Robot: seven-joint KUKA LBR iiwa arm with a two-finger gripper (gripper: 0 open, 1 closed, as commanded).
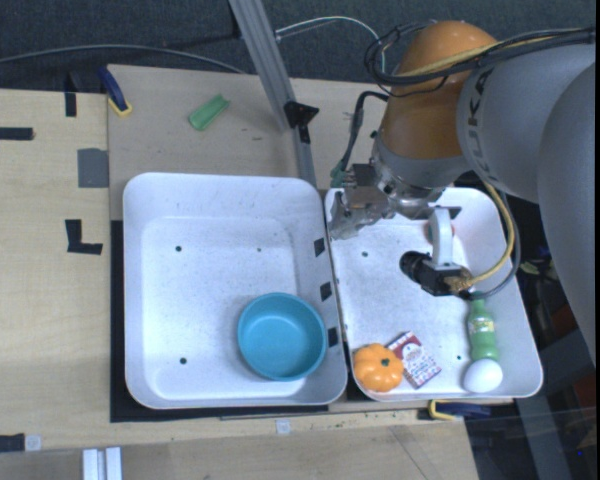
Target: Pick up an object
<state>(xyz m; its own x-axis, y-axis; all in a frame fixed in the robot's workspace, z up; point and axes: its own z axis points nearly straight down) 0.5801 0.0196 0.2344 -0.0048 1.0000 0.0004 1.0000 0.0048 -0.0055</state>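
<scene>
My gripper (352, 211) hangs under the orange-banded wrist, over the far left corner of the right bin (380, 268), close to the wall shared with the left bin. Nothing shows in its grasp. In the right bin's near end lie an orange pumpkin-shaped toy (380, 368), a small red and white packet (416, 358), a white egg (482, 376) and a green bottle (482, 334). A blue bowl (280, 335) sits upright in the near right part of the left bin (180, 218).
A black fitting on a yellow cable (428, 272) hangs from the arm over the middle of the right bin. A grey metal post (270, 58) rises behind the bins. A green block (208, 112) lies on the bench beyond the left bin.
</scene>
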